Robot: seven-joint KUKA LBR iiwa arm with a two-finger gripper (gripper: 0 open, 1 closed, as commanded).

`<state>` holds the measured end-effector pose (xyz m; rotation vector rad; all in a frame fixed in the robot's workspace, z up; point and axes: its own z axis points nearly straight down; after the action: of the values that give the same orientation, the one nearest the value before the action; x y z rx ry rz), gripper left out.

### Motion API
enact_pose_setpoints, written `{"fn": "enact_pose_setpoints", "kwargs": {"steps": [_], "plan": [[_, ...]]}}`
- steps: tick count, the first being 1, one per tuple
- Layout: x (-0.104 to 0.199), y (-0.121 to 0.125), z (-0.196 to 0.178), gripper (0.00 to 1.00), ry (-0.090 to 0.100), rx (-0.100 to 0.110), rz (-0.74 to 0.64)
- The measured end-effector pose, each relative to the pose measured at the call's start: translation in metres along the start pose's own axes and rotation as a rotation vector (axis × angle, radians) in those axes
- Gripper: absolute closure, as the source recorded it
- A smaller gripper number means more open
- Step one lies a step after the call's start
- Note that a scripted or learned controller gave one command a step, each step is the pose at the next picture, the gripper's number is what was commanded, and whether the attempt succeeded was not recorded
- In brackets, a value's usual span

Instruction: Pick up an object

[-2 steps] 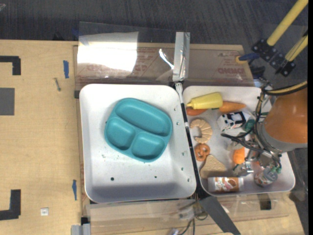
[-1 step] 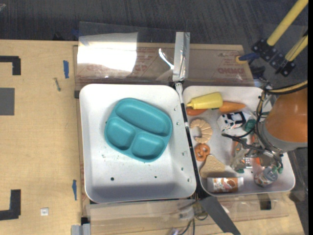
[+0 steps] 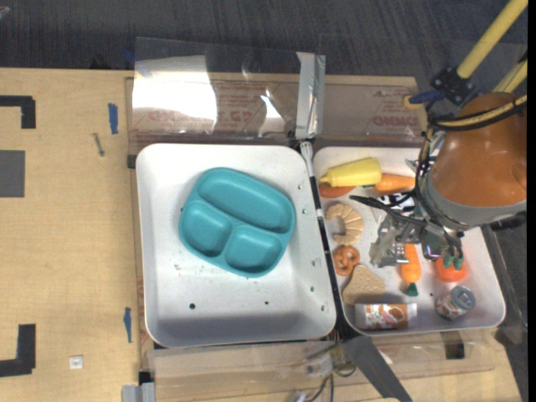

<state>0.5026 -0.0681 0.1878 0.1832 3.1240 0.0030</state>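
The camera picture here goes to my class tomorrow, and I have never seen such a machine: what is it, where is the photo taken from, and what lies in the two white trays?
It is a robot arm, grey with an orange band, reaching in from the right. One fixed camera looks down on the bench at a slant. Its gripper hangs low over the right bin, among toy food: a yellow bottle, a carrot, a pretzel, a slice of bread, a small jar lying on its side and a little can. The left bin holds a teal divided plate. Whether the gripper holds anything is not clear from this picture.
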Motion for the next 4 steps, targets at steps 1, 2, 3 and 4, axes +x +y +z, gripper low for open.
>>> {"fn": "enact_pose_setpoints", "kwargs": {"steps": [1, 2, 3, 4], "plan": [[0.001, -0.041, 0.076, 1.00, 0.013, -0.002, -0.467], [-0.029, 0.015, -0.050, 1.00, -0.005, 0.001, -0.512], [-0.018, -0.052, 0.095, 1.00, -0.007, 0.005, -0.663], [-0.029, -0.017, -0.029, 1.00, -0.003, 0.002, -0.772]]}}
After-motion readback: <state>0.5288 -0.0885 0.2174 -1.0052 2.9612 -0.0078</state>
